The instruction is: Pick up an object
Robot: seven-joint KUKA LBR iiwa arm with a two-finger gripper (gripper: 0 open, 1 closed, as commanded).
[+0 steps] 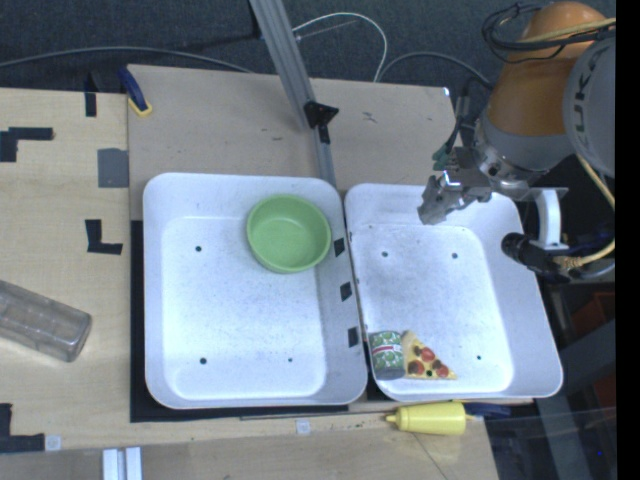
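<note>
While we read the bench from its left side, the first thing we meet is a clear plastic container (pixel 40 320) lying on its side on the wood, well outside both bins. Next comes the left bin (pixel 175 368), which holds a green bowl (pixel 289 232) sitting upright near its back right corner, close to the divide between the bins. A grey metal pole (pixel 285 53) slants down from the top edge toward that same divide.

Crossing into the right bin (pixel 500 363), we find a small flat pizza-slice toy (pixel 423 359) with a green-labelled packet (pixel 386 353) touching its left side, both resting in the front left corner. Just outside the front rim lies a yellow squeeze bottle (pixel 432 418), its long axis running left to right along the bench.

Our gripper (pixel 441 200) hangs over the back edge of the right bin, apart from every object and with nothing between its fingers; whether those fingers are spread or closed we cannot tell from this angle.

The relation that matters, as we judge it, is this: the pizza slice and packet lie toward the front of the same bin from the gripper, slightly to the left, nearly the bin's whole depth away. The bowl lies to the left across the divide. Either would call for a sizeable traverse before any descent.
</note>
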